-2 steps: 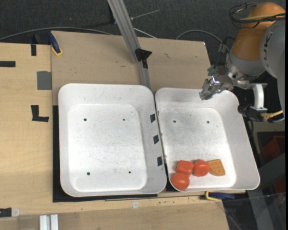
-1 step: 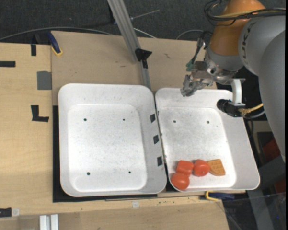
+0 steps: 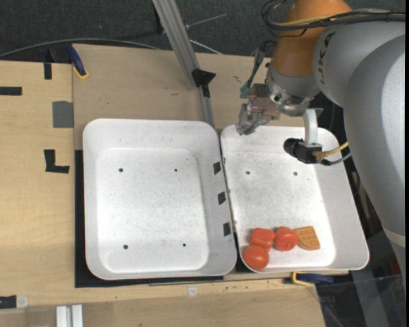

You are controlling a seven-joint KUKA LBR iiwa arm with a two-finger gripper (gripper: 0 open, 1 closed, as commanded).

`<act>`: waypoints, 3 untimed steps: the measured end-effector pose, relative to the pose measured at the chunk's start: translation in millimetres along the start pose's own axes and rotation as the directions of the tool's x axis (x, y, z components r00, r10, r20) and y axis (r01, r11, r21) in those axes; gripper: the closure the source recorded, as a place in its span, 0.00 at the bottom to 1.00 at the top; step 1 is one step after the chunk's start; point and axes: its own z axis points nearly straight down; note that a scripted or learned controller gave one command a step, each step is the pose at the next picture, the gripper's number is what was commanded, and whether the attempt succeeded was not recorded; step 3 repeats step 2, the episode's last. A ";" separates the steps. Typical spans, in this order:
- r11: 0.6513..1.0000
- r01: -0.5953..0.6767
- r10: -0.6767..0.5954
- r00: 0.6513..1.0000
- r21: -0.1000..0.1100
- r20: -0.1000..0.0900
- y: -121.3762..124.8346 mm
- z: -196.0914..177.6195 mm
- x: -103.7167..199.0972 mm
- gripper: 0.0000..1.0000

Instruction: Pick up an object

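You have two shallow white plastic bins: left bin (image 3: pixel 95 182), right bin (image 3: pixel 272 182). Count in the right bin: three small red rounded pieces (image 3: pixel 262 238) (image 3: pixel 285 239) (image 3: pixel 256 257) and one flat orange-tan wedge (image 3: pixel 307 238).

bench (image 3: pixel 143 80) – tan wood, black tape marks | floor (image 3: pixel 68 9) – dark carpet | pole (image 3: pixel 180 39) – grey, slanted

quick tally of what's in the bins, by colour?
Red, rounded pieces: 3
Orange-tan flat piece: 1
Total: 4, all clustered at the near end of the right bin. The gripper is over that bin's far edge, apart from them.
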 end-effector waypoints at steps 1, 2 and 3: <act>1.000 0.001 -0.001 1.000 -0.001 -0.001 -3.3 -11.8 54.7 1.00; 1.000 0.001 -0.001 1.000 -0.002 -0.001 4.4 -25.2 105.1 1.00; 1.000 0.001 -0.001 1.000 -0.002 -0.001 4.4 -25.2 105.1 1.00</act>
